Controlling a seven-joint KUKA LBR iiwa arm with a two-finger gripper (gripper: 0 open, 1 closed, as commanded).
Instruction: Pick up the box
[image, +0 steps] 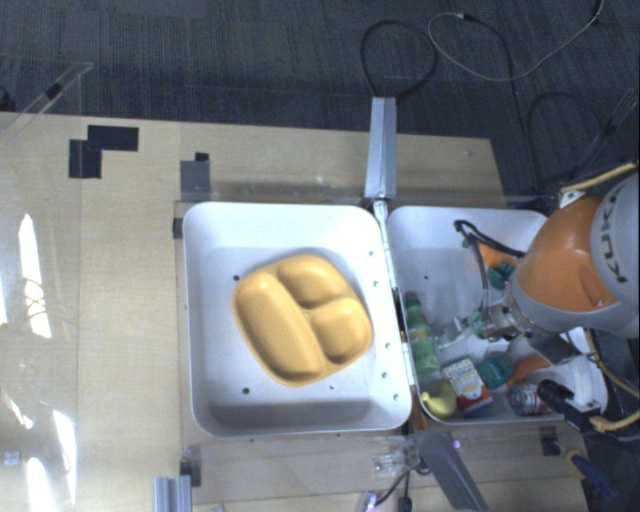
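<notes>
Box (463, 378), small, pale label with red and yellow print, lettering too small to read: lies in right bin (440, 240) near its front wall, among bottle (418, 335) and clutter. Gripper (490, 322) just above; cannot tell its state. Left bin (210, 300): yellow moulded bread loaf (301, 317).

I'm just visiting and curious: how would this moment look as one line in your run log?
arm: over right bin | hand: among the clutter, grip unclear | box: lying in right bin, near front | left bin: yellow bread-like lump
</notes>
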